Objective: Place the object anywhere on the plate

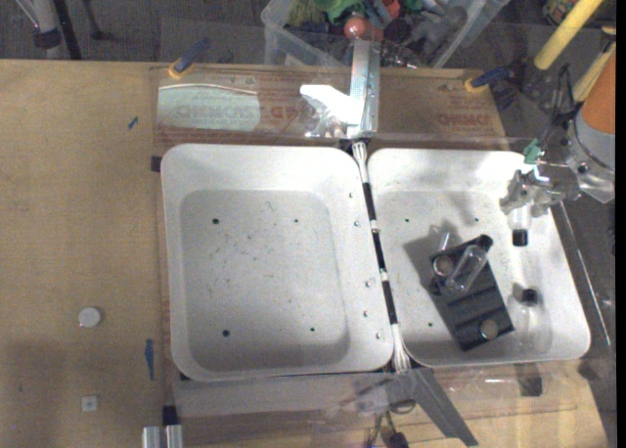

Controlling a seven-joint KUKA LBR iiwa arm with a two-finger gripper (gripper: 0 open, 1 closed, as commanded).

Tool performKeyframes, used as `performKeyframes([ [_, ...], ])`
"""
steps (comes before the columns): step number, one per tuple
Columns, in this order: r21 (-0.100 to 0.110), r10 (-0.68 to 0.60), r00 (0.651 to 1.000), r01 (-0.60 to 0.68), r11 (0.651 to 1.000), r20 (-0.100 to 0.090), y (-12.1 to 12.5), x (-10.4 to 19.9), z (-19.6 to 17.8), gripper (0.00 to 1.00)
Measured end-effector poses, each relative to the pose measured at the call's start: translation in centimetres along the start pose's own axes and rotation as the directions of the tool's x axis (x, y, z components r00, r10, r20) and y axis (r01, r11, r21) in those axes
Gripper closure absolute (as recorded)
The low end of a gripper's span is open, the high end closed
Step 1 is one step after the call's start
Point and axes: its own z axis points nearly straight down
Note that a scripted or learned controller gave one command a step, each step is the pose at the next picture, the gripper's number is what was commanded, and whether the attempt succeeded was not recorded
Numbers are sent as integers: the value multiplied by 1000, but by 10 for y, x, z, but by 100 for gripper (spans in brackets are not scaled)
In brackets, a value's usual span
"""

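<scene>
Camera view: gripper [468, 291] low over right bin [558, 338].

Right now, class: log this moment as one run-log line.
gripper: over right bin, far-right edge, fingers unclear | dark object: lying in right bin, apart from gripper | left bin: beside it | placement: not yet done

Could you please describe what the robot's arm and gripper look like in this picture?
Little of the arm shows at the right edge: a pale grey, rounded body with an orange band above the wrist. Below it sits the gripper, a small silvery metal assembly with a teal-green spot on top and thin dark cables running up behind it. The picture is too blurred for finer markings.
</scene>
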Motion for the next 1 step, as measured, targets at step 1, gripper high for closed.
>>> performKeyframes([
  [1,6,415,910,-415,910,-1,5,53,61,100],
])
